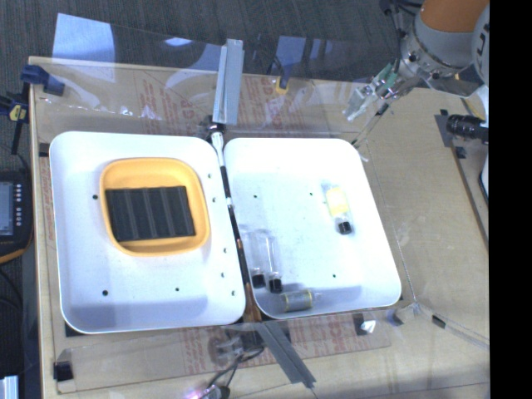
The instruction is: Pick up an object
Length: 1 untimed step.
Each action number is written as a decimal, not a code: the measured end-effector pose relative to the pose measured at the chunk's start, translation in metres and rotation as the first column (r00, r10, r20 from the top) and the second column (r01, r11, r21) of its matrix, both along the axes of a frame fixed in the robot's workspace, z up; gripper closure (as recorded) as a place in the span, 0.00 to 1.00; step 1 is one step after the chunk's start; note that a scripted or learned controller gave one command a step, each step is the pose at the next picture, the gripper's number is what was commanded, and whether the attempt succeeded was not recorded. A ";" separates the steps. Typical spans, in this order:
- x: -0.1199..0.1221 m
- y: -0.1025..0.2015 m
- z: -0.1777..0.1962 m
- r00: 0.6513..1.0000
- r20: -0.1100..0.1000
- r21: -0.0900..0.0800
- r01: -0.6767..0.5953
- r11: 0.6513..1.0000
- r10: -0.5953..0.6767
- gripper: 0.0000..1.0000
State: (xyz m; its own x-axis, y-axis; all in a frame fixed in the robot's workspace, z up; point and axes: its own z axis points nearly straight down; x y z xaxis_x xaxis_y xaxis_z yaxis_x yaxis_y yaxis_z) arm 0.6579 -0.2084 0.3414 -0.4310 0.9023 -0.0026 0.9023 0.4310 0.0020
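Currently, no object is secured: the hand sits above the far right corner of the right bin, outside its rim and well apart from every candidate item. Whether its fingers stand apart or together cannot be told at this size and angle.

Candidate objects lie as follows. In the right bin: a pale yellow piece with a small black block at its near end, right of centre; a clear tube with a dark cap near the divider; and a short olive cylinder against the near wall. In the left bin: a yellow tray with a black ribbed insert, near centre.

Probable failure causes:
- The clear tube offers little contrast against the white floor; a descent aimed at it may land off-centre and push it aside.
- The olive cylinder rests against the sloped near wall. A finger may strike the wall before closing, and the round body is likely to roll out of the grip.
- The yellow piece appears low and flat; the fingertips may close above it.
- The tray looks too broad to span, except perhaps at its rim.

Arm pose: the arm enters from the upper right, its orange band at the frame's top edge, wrist angled down and left toward the counter. The hand is raised, clear of both bins.
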 end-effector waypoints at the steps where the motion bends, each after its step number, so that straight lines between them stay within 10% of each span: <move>1: -0.001 0.035 -0.091 0.996 -0.006 0.002 -0.092 0.996 0.092 1.00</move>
State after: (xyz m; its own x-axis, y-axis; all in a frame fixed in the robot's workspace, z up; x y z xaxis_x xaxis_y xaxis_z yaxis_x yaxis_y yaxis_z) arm 0.6569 -0.1735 0.2509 -0.5118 0.8591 0.0020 0.8591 0.5118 -0.0021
